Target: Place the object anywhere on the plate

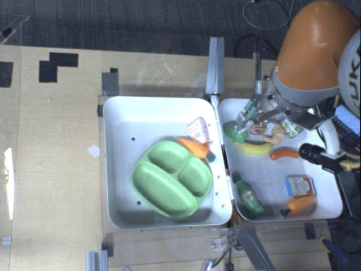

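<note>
A green three-compartment plate (172, 179) lies in the left bin (121, 151). At the plate's far right rim lies an orange toy carrot (194, 147), seemingly touching the rim rather than inside a compartment. A small printed packet (198, 129) sits just behind it. My gripper (248, 117) hangs low over the back left corner of the right bin (333, 208), above a green toy vegetable (232, 133), a yellow banana (254, 149) and a snack packet (265, 131). I cannot make out anything held in it.
The right bin also holds an orange-red sausage (285, 154), a green bottle (247, 196), a small blue box (299, 185), another carrot (299, 206) and a green packet (290, 129). A metal divider (214, 66) stands between the bins at the back.
</note>
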